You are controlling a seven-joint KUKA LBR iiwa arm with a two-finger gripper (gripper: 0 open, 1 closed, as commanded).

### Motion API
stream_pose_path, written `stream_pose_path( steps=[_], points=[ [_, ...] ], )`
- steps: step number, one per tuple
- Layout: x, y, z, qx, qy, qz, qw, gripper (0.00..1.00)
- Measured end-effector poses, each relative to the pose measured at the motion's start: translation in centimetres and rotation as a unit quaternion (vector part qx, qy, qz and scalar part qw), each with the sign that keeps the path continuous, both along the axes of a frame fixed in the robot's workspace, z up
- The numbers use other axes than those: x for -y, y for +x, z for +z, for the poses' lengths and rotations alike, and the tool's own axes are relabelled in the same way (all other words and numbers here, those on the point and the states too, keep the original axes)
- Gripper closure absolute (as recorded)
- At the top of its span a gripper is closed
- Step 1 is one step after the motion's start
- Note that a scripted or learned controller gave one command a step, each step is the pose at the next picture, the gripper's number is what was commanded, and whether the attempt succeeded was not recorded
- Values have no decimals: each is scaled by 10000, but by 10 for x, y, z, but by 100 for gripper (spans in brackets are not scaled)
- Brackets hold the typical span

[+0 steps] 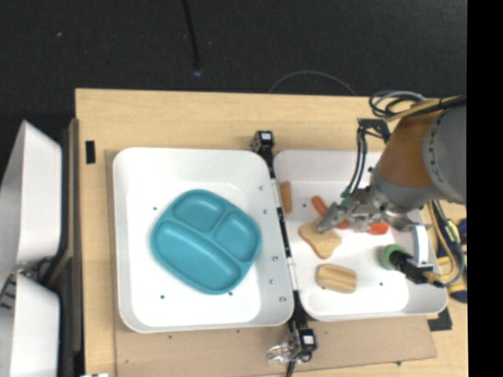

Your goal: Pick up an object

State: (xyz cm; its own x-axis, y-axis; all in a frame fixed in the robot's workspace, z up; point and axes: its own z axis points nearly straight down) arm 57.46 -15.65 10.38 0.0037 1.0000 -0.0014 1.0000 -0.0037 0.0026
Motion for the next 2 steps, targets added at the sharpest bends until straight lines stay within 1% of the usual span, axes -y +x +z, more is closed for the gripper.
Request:
stream_pose_path(
  steps=[1, 2],
  points=[
    [0, 3, 14, 50, 2, -9, 10000, 100],
    [4, -6, 68, 9, 3, -13, 10000, 100]
  ],
)
